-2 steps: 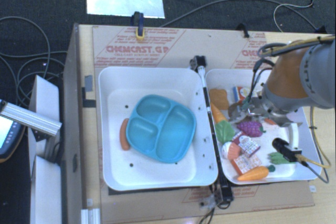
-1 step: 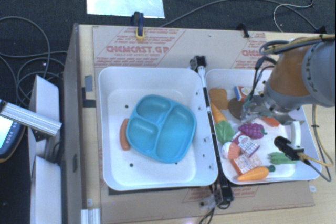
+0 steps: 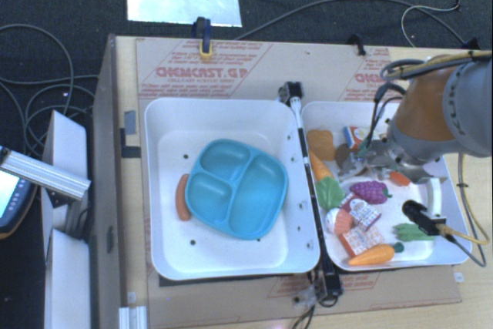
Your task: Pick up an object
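Reaching into the bin on the view's right (image 3: 431, 264) with the gripper (image 3: 356, 160), low among toy food toward the far, divider-side quarter. Cannot tell whether spread or pressed together: too much wrist and shadow over it. Nothing seen pinched.

Closest pick, by judgement: the purple grape bunch (image 3: 370, 190), just beside the gripper toward the view's bottom edge, lying lengthwise roughly across the view. Calls for a short shift toward the near wall and a close across the short width.

Crowded all round. Toward the divider: a tan bread piece (image 3: 320, 142), an orange carrot (image 3: 314, 166) laid along the divider, a green leaf (image 3: 330, 193) close against the grapes. Nearer the front wall: a checked box (image 3: 360, 240) and a second carrot (image 3: 372, 256). On the far side from the divider: a small orange-red piece (image 3: 399, 179) and a green vegetable (image 3: 414, 232). Risk of nudging the leaf or catching two things at once.

Well apart, in the bin on the view's left (image 3: 166, 135): a blue divided plate (image 3: 235, 189), with a sausage (image 3: 182, 198) just beside its left rim.
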Available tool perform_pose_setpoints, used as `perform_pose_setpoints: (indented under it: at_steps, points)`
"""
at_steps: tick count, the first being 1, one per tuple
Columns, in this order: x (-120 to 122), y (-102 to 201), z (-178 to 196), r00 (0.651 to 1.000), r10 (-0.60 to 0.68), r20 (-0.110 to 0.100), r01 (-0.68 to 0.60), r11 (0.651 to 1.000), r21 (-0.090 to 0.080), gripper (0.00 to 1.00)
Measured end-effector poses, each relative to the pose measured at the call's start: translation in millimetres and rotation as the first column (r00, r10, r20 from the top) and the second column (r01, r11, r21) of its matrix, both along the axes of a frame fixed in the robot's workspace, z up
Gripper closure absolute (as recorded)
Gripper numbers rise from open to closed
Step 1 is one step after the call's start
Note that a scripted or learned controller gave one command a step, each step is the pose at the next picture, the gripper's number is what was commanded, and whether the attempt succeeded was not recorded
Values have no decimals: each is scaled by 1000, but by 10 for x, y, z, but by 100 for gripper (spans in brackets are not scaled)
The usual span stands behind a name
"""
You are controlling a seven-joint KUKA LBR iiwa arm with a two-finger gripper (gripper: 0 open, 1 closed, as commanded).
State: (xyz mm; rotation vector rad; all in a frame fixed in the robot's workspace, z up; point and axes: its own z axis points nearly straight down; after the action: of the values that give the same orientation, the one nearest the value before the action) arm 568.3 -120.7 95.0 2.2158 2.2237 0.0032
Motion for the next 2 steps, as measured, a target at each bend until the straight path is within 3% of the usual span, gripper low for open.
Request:
perform_pose_setpoints:
  at_steps: [1, 2]
  points:
    - [1005, 22, -96, 1000, -2, -4, 2, 1000, 1, 0]
    - [535, -628, -101, 1000, -2, -2, 2, 1000, -2, 0]
